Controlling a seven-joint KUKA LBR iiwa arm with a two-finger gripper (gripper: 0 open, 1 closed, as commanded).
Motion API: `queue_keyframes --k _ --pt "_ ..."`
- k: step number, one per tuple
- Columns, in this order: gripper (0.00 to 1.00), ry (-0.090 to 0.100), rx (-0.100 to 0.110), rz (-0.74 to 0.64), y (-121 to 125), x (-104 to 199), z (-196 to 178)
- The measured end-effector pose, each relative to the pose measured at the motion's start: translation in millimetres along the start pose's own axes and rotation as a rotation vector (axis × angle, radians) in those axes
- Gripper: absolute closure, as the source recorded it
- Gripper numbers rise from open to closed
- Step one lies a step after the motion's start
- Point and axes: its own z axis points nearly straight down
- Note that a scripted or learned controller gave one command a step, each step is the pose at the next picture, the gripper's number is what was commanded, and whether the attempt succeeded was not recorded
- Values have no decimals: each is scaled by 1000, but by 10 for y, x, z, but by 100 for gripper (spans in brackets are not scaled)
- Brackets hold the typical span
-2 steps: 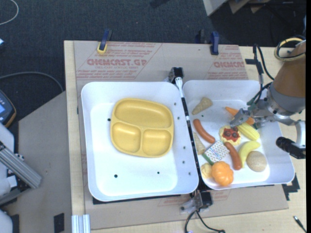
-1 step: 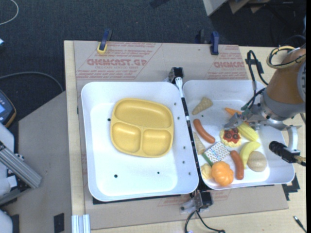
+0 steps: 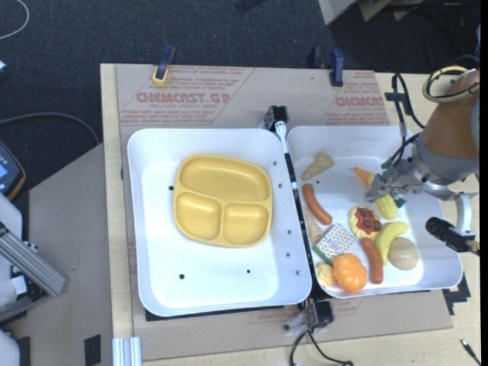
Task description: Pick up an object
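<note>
Grey gripper (image 3: 386, 191) is hovering over your corn cob (image 3: 386, 205), seemingly lining up a grasp; its grip state I cannot tell.

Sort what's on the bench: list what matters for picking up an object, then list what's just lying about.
For the job:
- gripper, low over the right bin
- corn cob beneath it
- carrot, sausage, banana, potato, orange nearby

Lying about:
- yellow divided plate in the left bin
- clamps at the board's far edge
</note>
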Motion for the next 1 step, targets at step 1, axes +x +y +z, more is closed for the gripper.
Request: queue_keyframes --k 1 --pt "100 -1 5 0 39 -14 -432"
